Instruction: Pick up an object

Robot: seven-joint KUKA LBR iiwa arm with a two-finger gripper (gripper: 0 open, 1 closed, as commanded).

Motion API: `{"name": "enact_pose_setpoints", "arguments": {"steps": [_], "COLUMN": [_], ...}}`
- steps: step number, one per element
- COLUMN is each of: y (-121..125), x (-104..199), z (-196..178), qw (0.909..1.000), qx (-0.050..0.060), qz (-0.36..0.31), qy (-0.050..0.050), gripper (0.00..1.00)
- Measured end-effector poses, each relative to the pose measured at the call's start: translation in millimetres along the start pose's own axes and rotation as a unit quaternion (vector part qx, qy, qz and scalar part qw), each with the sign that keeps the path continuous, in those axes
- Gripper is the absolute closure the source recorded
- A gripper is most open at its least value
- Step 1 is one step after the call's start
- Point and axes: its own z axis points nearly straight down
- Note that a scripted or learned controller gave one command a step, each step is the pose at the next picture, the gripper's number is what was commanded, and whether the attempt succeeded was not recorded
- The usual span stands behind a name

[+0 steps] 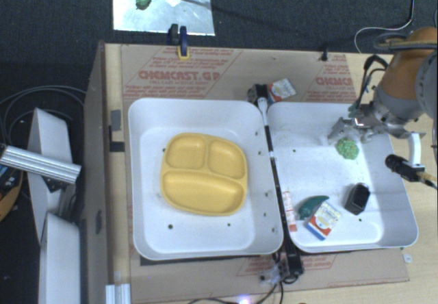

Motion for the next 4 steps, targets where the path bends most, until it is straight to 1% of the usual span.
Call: {"name": "enact_pose_setpoints", "arguments": {"steps": [1, 2, 3, 4], "y": [10.3, 0.6, -9.1, 22.3], "x": [-0.8, -0.2, 17.2, -0.8], "z": [-82.5, -31.0, -1.6, -70.3], "qw": [1.0, 1.0, 1.0, 1.0], "qx": [-0.004, -0.001, -0.001, -0.004], "qz": [-0.001, 0.0, -0.001, -0.002], "qy": [-0.002, 0.0, 0.0, -0.001], "gripper": [0.0, 0.0, 0.0, 0.0]}}
